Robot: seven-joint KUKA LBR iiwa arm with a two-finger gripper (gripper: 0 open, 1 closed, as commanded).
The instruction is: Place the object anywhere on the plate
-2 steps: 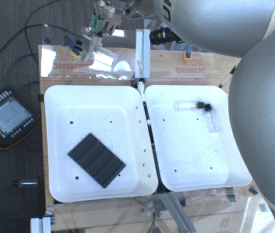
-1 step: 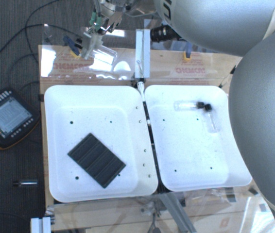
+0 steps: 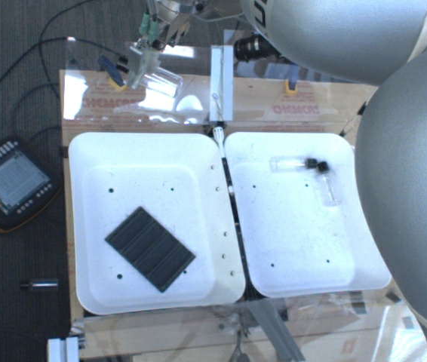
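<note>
Plate (image 3: 150,248) mid left bin (image 3: 93,157), margins open

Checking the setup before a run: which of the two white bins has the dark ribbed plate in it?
The left white bin. The dark ribbed rectangular plate lies on its floor; the right white bin holds a clear L-shaped plastic piece with a black joint.
</note>
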